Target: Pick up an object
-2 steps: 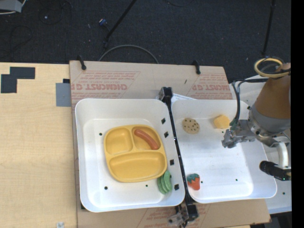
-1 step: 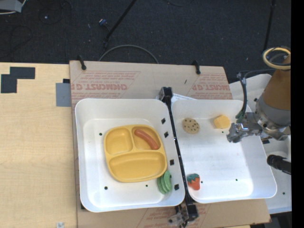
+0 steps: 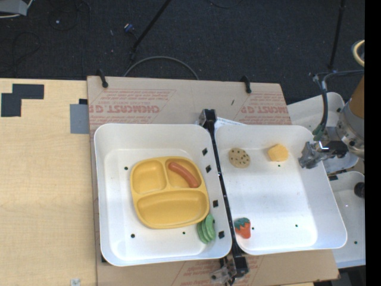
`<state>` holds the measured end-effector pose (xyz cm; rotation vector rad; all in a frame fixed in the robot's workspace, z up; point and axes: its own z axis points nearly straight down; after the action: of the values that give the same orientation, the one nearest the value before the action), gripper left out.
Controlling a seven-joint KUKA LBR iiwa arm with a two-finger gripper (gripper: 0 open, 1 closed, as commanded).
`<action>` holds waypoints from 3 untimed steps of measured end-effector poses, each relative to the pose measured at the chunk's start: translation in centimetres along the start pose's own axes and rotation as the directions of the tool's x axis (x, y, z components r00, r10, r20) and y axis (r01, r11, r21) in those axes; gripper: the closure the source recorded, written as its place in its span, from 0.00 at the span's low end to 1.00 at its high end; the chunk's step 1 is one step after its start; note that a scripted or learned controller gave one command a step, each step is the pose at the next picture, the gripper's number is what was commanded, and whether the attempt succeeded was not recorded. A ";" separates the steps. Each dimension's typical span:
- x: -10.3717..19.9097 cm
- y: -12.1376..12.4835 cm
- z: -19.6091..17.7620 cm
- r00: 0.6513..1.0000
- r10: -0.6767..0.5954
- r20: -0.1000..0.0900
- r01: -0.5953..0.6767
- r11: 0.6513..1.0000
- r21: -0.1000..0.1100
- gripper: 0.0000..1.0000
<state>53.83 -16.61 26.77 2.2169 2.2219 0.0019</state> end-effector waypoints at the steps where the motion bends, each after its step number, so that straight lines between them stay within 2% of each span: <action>1: 5.8 -0.8 -0.1 1.000 -0.002 -0.003 0.002 1.000 0.006 1.00; 2: 11.2 -1.3 -0.4 1.000 -0.003 -0.003 0.003 1.000 0.007 1.00; 3: 16.4 -0.7 0.9 1.000 -0.002 -0.003 0.002 1.000 0.009 1.00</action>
<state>53.14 -0.24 25.81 2.2204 2.2300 -0.0045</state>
